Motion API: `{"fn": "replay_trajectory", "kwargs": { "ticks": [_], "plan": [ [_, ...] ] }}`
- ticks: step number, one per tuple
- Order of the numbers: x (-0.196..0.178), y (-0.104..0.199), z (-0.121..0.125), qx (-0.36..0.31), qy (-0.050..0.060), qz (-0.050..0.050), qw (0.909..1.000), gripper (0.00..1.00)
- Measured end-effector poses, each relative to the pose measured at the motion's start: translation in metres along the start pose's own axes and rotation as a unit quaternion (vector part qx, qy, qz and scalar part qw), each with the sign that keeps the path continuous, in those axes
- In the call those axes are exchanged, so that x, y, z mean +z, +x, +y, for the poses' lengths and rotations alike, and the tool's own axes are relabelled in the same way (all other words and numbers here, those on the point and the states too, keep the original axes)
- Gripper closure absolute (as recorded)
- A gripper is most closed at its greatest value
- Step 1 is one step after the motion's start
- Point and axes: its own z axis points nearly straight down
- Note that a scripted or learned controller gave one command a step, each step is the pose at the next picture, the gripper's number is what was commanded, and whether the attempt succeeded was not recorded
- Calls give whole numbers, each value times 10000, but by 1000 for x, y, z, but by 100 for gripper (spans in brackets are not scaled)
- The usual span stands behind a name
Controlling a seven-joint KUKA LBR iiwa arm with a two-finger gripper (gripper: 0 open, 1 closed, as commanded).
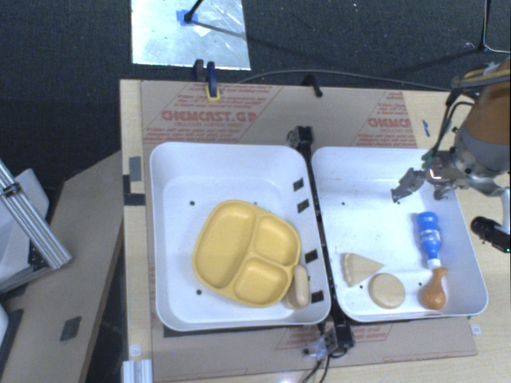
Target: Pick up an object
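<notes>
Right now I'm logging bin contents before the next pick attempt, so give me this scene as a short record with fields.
left bin: yellow divided tray, tan oblong piece against the tray's right edge
right bin: blue bottle, brown pear-shaped item, beige wedge, round beige disc
gripper: over the upper right part of the right bin, above the blue bottle in the view
held object: none visible between the fingers
arm: enters from the view's right
</notes>
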Motion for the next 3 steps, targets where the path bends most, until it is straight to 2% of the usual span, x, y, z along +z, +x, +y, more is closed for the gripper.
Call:
{"fn": "replay_trajectory", "kwargs": {
  "ticks": [1, 2, 3],
  "plan": [
    [47, 9, 0, -10, 4, 3, 10000, 0],
    [109, 11, 1, 2, 4, 2, 10000, 0],
    [95, 11, 3, 3, -27, -6, 10000, 100]
  ]
}}
